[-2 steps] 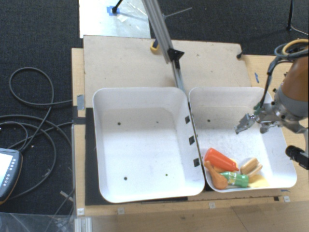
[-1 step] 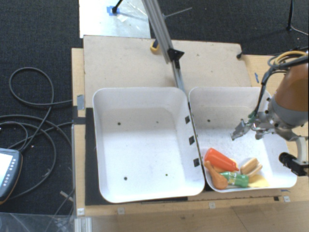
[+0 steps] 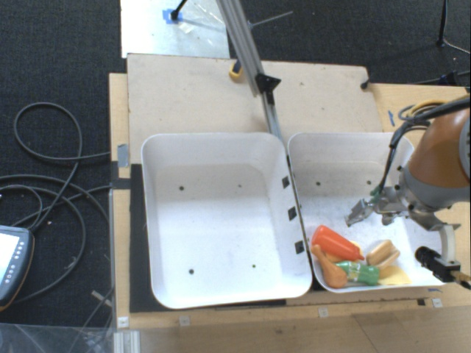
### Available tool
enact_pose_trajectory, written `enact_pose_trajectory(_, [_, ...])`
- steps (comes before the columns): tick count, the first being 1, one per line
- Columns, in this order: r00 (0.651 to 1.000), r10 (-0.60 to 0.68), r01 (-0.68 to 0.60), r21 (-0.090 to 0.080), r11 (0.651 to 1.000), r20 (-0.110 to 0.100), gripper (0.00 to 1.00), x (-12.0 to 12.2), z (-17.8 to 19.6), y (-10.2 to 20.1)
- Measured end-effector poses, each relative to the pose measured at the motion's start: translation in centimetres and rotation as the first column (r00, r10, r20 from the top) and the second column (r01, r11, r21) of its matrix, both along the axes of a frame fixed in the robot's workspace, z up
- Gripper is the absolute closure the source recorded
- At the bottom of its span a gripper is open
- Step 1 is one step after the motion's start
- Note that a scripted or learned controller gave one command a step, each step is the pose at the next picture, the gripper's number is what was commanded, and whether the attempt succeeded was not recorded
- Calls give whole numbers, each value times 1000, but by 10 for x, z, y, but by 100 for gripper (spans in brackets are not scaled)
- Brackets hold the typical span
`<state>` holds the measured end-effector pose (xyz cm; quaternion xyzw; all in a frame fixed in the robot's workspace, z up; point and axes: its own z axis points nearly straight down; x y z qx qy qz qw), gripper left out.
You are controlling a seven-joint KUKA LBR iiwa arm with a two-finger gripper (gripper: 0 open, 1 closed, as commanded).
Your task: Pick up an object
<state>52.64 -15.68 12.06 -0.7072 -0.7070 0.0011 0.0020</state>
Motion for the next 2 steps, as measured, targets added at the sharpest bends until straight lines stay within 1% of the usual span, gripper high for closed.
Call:
enact_pose_trajectory(1, [1000, 0, 0, -2, 1000, 7, 100, 2, 13, 0])
enact_pose_trajectory(2, [1000, 0, 0, -4, 1000, 12, 100, -3, 69, -9])
